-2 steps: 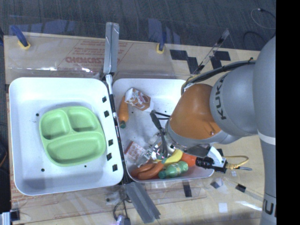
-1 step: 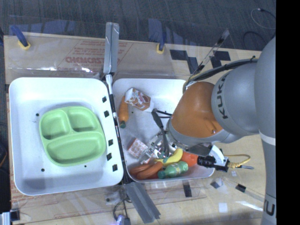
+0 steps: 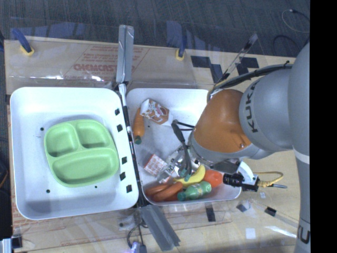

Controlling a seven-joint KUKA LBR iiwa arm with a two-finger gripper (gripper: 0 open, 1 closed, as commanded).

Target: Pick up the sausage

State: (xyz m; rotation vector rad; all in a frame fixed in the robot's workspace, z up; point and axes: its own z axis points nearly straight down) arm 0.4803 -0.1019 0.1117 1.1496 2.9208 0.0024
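I saw the gripper (image 3: 180, 166) low in the right bin (image 3: 179, 96). The sausage (image 3: 164, 190) lay just below it. I couldn't tell its grip state.

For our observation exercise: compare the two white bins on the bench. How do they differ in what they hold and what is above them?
The left bin holds a single green divided plate, lying flat; the right bin holds a jumble of small items, among them a sausage and a banana near its front edge. The grey and orange arm hangs over the right bin, not the left bin. Both are shallow, white and sit side by side.
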